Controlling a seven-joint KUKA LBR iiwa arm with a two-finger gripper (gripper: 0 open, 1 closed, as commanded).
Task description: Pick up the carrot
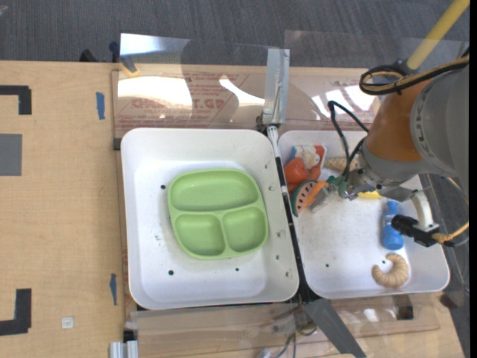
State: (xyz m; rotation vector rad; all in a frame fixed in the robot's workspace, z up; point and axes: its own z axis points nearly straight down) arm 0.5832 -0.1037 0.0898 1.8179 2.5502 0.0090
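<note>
Arm [417, 125]: I see it bent low over the right bin [358, 274].
Gripper [344, 185]: I can't tell its state.
Carrot [314, 192]: just left of it.

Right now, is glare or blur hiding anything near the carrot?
In the camera view, glare washes the clear panels behind the bins, not the carrot; the toys by the gripper are soft and cluttered, so its fingers are hard to read; the green divided plate is evenly lit.
</note>
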